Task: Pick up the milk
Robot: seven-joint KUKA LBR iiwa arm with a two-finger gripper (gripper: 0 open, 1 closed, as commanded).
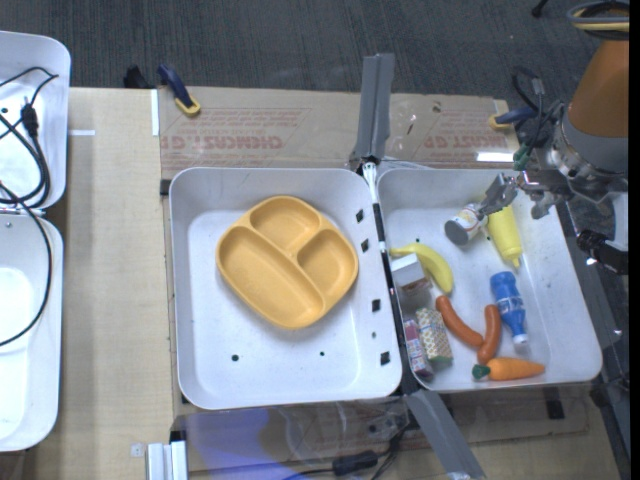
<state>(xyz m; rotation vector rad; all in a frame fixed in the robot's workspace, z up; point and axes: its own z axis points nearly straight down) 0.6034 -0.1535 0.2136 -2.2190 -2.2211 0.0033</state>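
The milk, a small carton with a white top, lies in the right bin close against the wall it shares with the left bin. The hand hangs over the upper part of that same bin, up and to the right of the carton and well apart from it. The picture is too small to tell how far its fingers are spread, and nothing can be made out between them. A grey can lies tilted just below and left of the hand, very near it; whether the two touch cannot be told.

The right bin holds the rest of the small things. A yellow bottle lies just beside the can, below the hand. A banana rests right beside the milk, on its right. Below the carton lies a patterned box. Two sausages lie near the middle, with a blue bottle to their right and a carrot by the lower edge.

The left bin carries one yellow divided plate, set slantwise near its centre, with three compartments. Both bins sit on the desk.
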